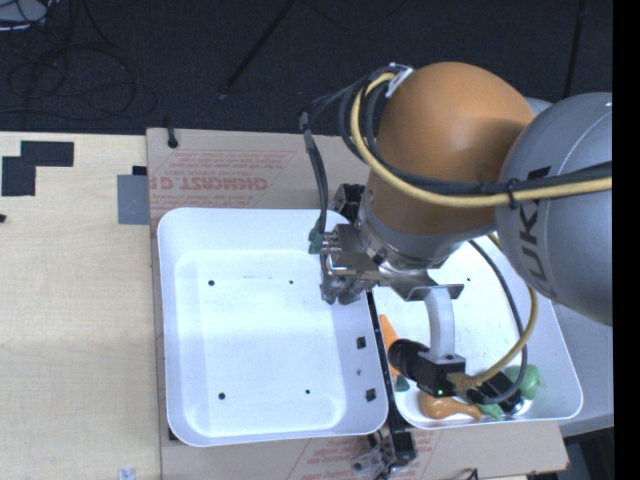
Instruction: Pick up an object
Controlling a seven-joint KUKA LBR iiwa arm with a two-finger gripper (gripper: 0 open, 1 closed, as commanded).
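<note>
The arm's big orange wrist band (450,138) hangs over the right bin (570,393) and covers most of it. Below it the metal gripper body (345,266) shows at the divide between the two bins. Small objects lie at the near end of the right bin: an orange piece (387,330) by the left wall, another orange piece (452,406) at the front rim, and a green item (525,378) to its right. I see nothing held.
The left bin (175,268) sits beside the right one on a cardboard sheet (230,173). Wooden bench top spreads to the left. Yellow and black cables loop around the wrist.
</note>
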